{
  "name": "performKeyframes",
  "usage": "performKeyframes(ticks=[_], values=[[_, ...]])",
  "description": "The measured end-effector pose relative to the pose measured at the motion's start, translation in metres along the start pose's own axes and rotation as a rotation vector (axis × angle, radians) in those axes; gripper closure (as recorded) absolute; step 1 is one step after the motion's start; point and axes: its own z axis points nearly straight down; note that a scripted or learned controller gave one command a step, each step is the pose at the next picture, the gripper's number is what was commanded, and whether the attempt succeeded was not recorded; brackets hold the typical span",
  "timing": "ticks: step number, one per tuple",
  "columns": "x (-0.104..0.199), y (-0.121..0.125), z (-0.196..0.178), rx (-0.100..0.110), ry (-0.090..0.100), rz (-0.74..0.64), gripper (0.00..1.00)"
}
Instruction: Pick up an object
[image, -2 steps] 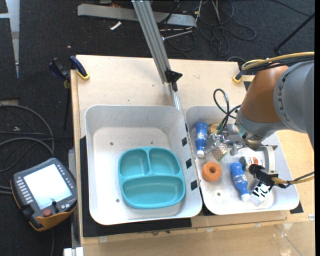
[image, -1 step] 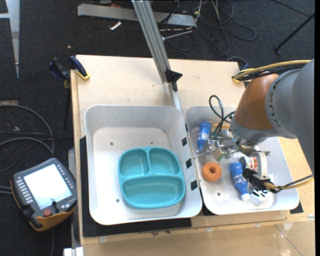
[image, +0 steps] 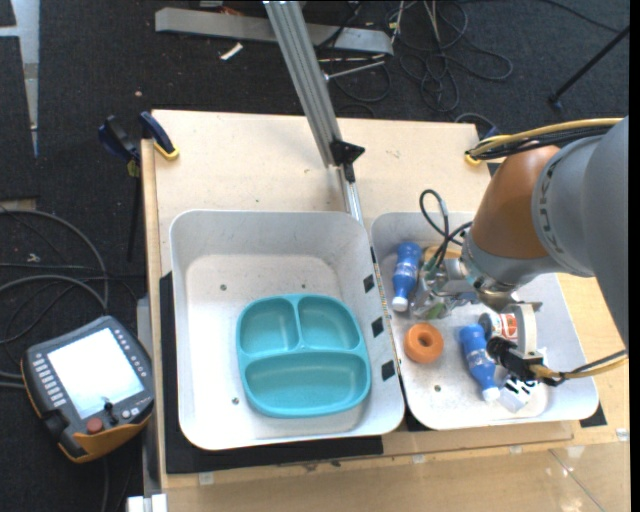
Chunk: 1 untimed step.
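Arm (image: 545, 215) over the right bin (image: 575, 345), pincer (image: 447, 290) low among the things there.

A blue bottle (image: 405, 274) lies at the left side of this bin, its long axis nearly up and down in the view, just left of the pincer. An orange ring (image: 424, 342) lies flat below it. A second blue bottle (image: 478, 360) lies slanted, its top toward upper left. Whether the pincer is apart or together, I cannot tell. The left bin (image: 200, 300) carries a teal divided tray (image: 300, 355) on the table (image: 250, 160).
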Motion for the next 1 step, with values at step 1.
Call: performKeyframes(ticks=[1], values=[[0.0006, 0.0070, -0.0441, -0.004, 0.000, -0.003, 1.00]])
